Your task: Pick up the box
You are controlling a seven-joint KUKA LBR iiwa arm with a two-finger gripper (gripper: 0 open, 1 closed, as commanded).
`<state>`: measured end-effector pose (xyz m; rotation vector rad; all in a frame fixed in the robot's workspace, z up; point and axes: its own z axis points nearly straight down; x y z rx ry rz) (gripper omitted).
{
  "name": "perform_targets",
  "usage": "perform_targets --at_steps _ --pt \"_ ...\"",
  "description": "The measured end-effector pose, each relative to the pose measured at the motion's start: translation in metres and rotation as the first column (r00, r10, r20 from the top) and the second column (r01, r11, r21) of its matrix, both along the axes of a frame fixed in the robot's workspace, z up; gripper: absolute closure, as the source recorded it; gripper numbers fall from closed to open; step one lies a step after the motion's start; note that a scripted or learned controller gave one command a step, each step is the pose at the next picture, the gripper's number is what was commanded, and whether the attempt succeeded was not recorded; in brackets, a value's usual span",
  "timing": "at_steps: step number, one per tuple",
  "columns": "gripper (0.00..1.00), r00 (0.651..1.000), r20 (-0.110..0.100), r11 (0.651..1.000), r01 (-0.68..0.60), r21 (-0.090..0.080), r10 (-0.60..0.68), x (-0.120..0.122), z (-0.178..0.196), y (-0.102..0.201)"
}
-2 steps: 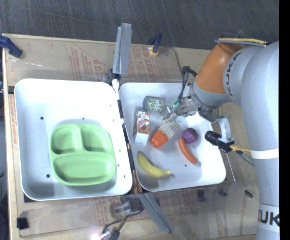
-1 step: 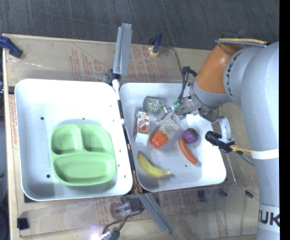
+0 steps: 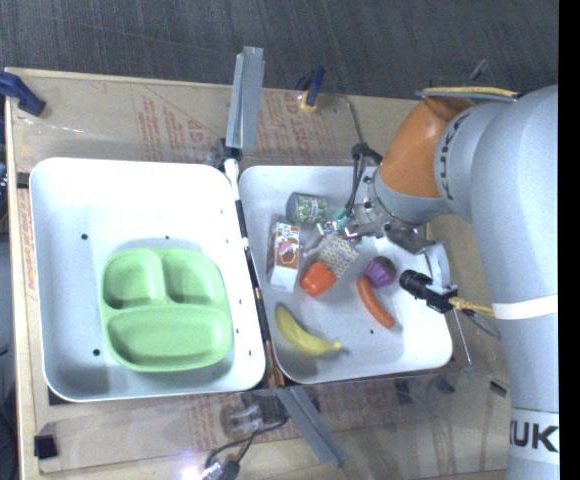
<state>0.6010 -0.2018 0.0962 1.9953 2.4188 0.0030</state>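
The box (image 3: 286, 252) is lying in the right bin (image 3: 425, 346), close to its left wall, with its long side running from the far edge toward the near edge. The gripper (image 3: 342, 230) is hanging just to the right of it. I cannot tell what the gripper is doing with its tips. The box looks like flat, printed cardboard. Just beside it are sitting a shiny can (image 3: 307, 208), a smooth orange cup (image 3: 317, 279) and a curved yellow banana (image 3: 305, 332).

Green tray (image 3: 167, 308) in left bin (image 3: 50, 268); banana (image 3: 304, 332) in right.
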Motion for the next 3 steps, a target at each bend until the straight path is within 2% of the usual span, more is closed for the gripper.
perform_targets --at_steps 1,2,3 --pt "1.0 1.0 0.002 1.0 -0.003 -0.002 0.003 0.001 0.012 0.0" --pt "0.0 1.0 0.002 1.0 -0.003 -0.002 0.003 0.001 0.012 0.0" --pt "0.0 1.0 -0.004 1.0 0.03 -0.001 -0.03 -0.079 -0.002 -0.01"
